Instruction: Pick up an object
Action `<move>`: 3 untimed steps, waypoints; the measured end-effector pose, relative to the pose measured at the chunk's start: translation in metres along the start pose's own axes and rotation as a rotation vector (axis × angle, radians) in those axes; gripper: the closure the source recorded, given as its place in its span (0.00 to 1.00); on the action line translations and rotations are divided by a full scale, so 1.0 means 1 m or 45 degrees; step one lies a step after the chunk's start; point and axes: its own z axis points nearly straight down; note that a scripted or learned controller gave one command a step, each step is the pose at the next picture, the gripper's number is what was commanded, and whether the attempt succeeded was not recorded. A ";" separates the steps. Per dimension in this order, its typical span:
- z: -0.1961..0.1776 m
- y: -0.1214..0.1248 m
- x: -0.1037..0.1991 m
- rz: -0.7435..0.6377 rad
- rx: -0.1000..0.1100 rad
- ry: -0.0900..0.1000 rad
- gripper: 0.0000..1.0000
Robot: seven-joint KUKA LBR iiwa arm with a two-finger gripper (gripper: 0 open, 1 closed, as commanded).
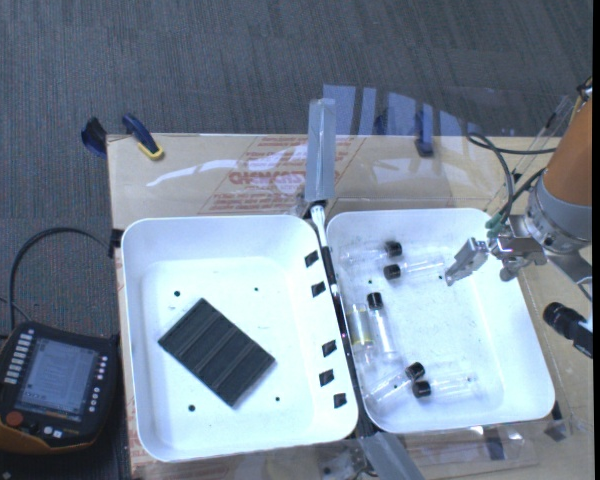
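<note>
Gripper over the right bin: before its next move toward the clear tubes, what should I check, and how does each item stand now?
1. Gripper is above the right white bin, near its upper right part: ok.
2. Gripper carries nothing yet: cannot tell.
3. Targets available: clear plastic tubes with black caps lie in the right white bin: ok.
4. Nearest tube free to grasp: two lie close together at upper left: not ok.
5. Dark ribbed rectangular slab lies in the left white bin, away from the arm's path: ok.
</note>
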 end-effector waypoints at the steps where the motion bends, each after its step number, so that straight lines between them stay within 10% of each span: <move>1: 0.133 0.033 0.037 -0.137 0.001 0.000 0.00; 2: 0.152 0.091 0.030 -0.196 0.002 0.000 0.00; 3: 0.153 0.090 0.078 -0.244 0.006 0.001 0.00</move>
